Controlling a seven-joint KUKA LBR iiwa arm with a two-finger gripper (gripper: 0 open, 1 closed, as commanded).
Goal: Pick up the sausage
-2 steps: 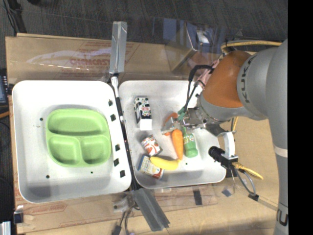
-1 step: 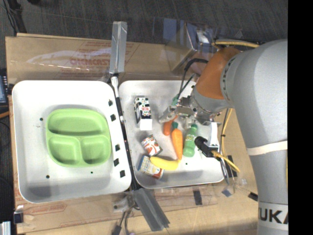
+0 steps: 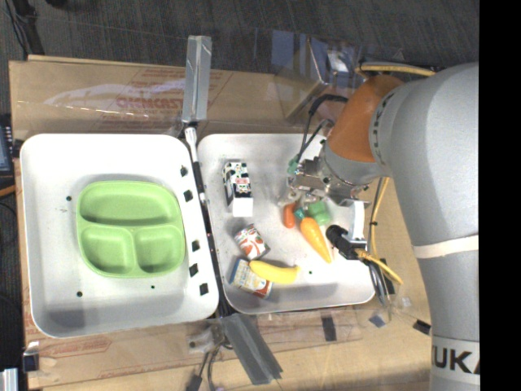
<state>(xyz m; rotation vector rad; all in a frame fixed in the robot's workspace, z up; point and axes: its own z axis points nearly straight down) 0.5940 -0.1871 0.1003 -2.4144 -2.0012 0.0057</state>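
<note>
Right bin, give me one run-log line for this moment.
claw: low in right bin | by: carrot | banana: near front wall | green tray: left bin

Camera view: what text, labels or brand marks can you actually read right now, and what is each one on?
"UK", cut off at the edge: on the arm's base, bottom right.
Red print on the cardboard behind the bins: too faint to read.
Black-and-white carton in the right bin: pattern, no readable words.
Small can and box near the banana: labels too small to read.
</note>
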